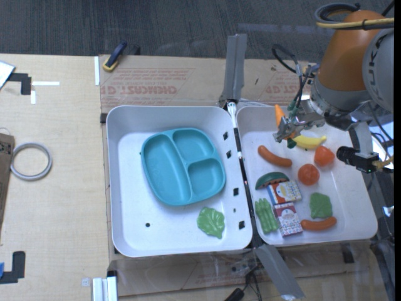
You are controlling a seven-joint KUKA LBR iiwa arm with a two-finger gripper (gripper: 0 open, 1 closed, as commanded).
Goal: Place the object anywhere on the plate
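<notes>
banana [309, 142] just right of tool [285, 132], plate [183, 165] well left

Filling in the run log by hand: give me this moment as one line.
claw: over right bin, near banana | grasp: unclear | plate: left bin, nothing on it | lettuce: beside plate

Cardboard sheet [164, 80] behind the left bin, far left of the gripper [289, 130]: red print, upside down from this camera, seems to read "CHEMCAST GP"; smaller red lines under it too small to read. Small red-and-white packet [287, 218] in the right bin, below the gripper: printing present, illegible. Nothing else readable.
</notes>
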